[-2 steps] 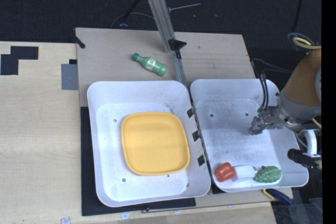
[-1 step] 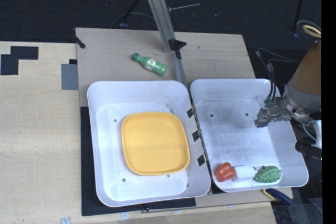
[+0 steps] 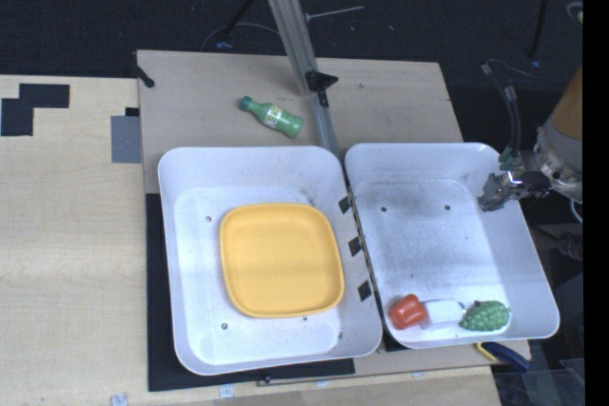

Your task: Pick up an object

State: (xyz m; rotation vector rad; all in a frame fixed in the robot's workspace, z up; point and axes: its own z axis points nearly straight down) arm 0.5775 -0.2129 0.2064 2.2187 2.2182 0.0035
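Two white bins, the arm waiting at the right edge

The left bin (image 3: 181, 204) is holding a yellow plate (image 3: 282, 259); the right bin (image 3: 533, 271) is holding a red pepper (image 3: 407, 310), a white piece (image 3: 442, 310) and green grapes (image 3: 485, 316), lying in a row along its near wall; the gripper (image 3: 497, 190) is hanging over the right rim.

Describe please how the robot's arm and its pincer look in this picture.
At the right edge, the arm shows a light grey wrist with an orange band above it. The pincer is small, dark and metallic, with a few bright glints. A thin dark cable curves up from the wrist area. No markings can be read at this size.
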